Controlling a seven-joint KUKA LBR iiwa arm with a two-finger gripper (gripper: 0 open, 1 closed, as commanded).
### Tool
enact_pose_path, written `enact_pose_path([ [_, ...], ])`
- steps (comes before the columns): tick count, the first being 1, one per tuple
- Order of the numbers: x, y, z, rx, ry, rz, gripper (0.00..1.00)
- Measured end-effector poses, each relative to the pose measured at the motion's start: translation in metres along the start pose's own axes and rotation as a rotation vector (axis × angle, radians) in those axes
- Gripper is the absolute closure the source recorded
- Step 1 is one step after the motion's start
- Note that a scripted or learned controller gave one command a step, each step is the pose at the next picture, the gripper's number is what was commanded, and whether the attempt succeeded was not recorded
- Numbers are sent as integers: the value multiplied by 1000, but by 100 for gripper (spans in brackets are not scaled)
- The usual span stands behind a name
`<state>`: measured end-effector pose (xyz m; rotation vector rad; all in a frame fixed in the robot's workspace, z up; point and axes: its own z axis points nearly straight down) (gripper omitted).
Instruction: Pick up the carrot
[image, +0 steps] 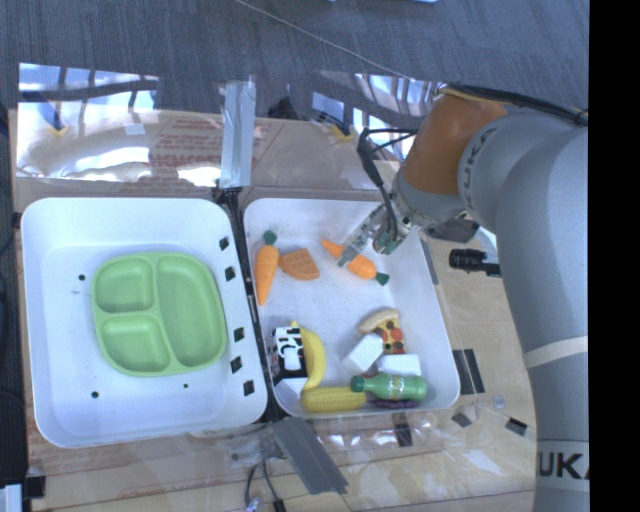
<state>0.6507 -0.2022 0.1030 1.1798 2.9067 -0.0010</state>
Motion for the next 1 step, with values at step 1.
enact_pose_path([
  [1,67,50,-67,-3,2,-43,100],
])
